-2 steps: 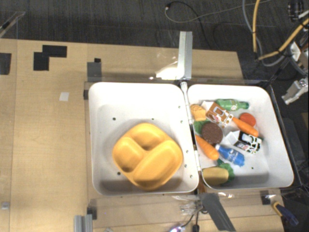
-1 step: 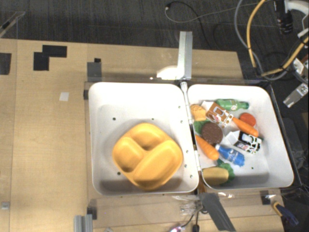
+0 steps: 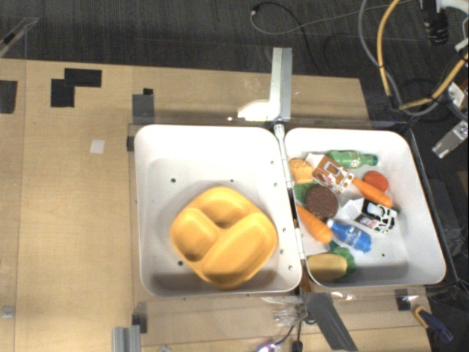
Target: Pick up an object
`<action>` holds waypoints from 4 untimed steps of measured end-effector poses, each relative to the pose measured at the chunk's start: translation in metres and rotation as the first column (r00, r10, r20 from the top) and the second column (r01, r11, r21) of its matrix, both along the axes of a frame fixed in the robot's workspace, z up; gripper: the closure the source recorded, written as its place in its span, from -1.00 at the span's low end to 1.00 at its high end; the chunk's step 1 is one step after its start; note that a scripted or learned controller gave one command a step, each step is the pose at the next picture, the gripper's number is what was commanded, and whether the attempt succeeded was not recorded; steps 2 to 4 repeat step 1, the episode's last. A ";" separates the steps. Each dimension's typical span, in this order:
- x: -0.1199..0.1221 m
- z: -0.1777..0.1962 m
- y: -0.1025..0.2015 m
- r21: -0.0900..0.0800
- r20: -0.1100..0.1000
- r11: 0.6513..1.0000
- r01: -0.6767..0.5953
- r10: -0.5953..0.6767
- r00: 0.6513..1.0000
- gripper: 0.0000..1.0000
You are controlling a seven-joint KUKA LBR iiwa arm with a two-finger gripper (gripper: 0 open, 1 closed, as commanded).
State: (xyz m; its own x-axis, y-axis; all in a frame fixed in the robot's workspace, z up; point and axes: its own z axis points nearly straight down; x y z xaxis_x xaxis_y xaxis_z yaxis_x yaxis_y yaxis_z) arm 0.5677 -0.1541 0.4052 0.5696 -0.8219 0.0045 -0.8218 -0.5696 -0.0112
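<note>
Starting at the left of the frame, we see the left bin [image 3: 154, 196], and sitting in its lower middle is a big yellow divided dish [image 3: 223, 235], tilted, with its compartments facing up and to the left.

Moving right across the central divider, we reach the right bin [image 3: 410, 196], where all the small pieces are bunched against its left half. Near the top left there is a bread roll [image 3: 301, 170], with an orange-and-white packet [image 3: 331, 174] just beside it and a green bottle [image 3: 352, 157] lying along the upper edge. Below those, a dark round cookie [image 3: 321, 202] touches a carrot [image 3: 315, 226] that angles down to the right. Further right, a red tomato [image 3: 376, 180] sits against a second carrot [image 3: 371, 191]; under them lies a black-and-white carton [image 3: 378, 217] and a blue bottle [image 3: 352, 236]. At the bin's lower left corner rests a yellowish potato [image 3: 327, 265] on something green.

The pincer is nowhere we can place it, so we cannot tell its opening, its load, or how any object lies relative to it.
</note>
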 end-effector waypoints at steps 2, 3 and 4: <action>-0.005 0.007 0.009 -0.005 -0.004 0.955 -0.295 0.295 0.955 1.00; -0.005 0.007 0.009 -0.005 -0.004 0.955 -0.295 0.295 0.955 1.00; -0.005 0.007 0.009 -0.005 -0.004 0.955 -0.295 0.295 0.955 1.00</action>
